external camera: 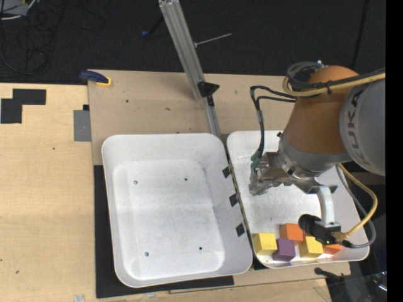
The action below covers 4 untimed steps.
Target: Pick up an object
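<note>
Because the blocks lie heaped in the right bin's near corner, the tool hangs apart above bare floor; its grip state I cannot tell.

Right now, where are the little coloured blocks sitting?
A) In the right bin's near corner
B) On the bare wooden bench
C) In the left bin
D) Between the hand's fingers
A: the coloured blocks sit clustered in the near corner of the right bin.
</note>
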Each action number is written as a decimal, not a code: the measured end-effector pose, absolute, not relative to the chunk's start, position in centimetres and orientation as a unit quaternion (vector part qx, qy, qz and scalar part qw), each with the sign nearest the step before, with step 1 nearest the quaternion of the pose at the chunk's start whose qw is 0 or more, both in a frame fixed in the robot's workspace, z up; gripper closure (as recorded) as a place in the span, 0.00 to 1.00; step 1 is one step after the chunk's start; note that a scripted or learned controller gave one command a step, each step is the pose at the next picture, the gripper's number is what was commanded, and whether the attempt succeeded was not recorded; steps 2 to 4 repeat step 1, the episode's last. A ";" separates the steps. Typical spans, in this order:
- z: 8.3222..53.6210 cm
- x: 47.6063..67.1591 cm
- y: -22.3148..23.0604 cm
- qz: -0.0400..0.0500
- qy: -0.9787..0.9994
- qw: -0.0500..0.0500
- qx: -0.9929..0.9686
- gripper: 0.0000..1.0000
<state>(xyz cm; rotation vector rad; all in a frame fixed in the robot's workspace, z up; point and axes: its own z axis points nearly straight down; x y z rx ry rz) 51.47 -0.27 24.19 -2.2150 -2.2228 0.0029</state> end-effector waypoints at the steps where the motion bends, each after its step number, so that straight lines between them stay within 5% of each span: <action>1: 24.6 52.5 5.3 0.000 -0.709 0.002 -0.705 1.00; 4: 24.6 52.5 5.3 0.000 -0.709 0.002 -0.705 1.00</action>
